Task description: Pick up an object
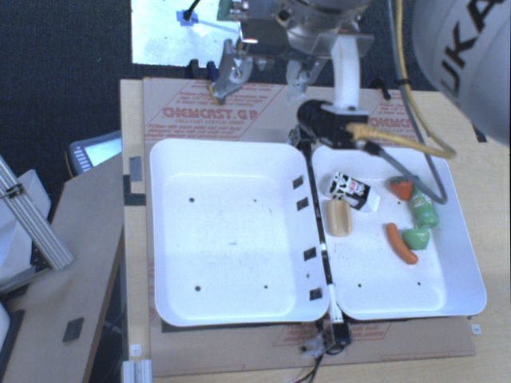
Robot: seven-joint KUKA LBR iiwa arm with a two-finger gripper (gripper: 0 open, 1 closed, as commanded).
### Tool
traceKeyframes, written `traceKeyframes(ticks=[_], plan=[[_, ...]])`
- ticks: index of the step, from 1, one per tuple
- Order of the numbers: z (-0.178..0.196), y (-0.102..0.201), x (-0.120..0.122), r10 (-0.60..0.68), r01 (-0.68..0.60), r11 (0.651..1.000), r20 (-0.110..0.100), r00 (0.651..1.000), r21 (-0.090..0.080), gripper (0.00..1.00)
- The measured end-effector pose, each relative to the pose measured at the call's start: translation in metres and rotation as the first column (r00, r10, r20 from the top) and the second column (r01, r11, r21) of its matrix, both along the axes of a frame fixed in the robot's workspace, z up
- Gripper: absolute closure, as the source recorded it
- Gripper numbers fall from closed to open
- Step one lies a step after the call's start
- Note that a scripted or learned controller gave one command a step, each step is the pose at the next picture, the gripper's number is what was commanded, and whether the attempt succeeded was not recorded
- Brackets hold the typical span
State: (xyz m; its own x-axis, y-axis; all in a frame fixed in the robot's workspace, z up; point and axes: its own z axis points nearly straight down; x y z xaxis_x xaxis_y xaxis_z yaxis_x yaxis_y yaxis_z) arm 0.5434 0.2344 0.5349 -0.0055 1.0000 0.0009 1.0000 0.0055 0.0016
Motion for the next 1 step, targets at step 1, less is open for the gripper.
traceKeyframes(ticks=[1], plan=[[0.0000, 0.0000, 0.0000, 0.000, 0.000, 1.000, 0.000, 1.000, 0.000, 0.00]])
